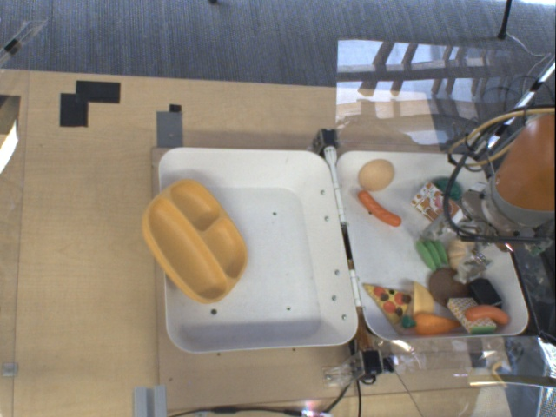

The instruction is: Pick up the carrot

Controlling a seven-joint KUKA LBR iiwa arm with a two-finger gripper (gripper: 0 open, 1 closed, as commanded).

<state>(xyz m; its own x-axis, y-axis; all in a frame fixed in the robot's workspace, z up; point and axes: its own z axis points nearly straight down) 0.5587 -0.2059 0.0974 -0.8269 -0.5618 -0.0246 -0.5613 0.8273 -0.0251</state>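
The carrot (432,324) is orange with a small green top and lies flat near the front edge of the right bin (382,250), between a pizza slice (388,300) and a small sandwich (480,317). My gripper (469,252) hangs below the orange-banded wrist (526,176) at the bin's right side. It is low over a cluster of toy food, behind and to the right of the carrot and apart from it. Nothing can be made out in its grasp.
The right bin also holds an egg (375,175), a red sausage (380,208), a green pea pod (432,254), a printed carton (428,200), a cheese wedge (423,298) and a brown piece (445,283). A yellow divided plate (193,239) lies in the left bin (287,320).
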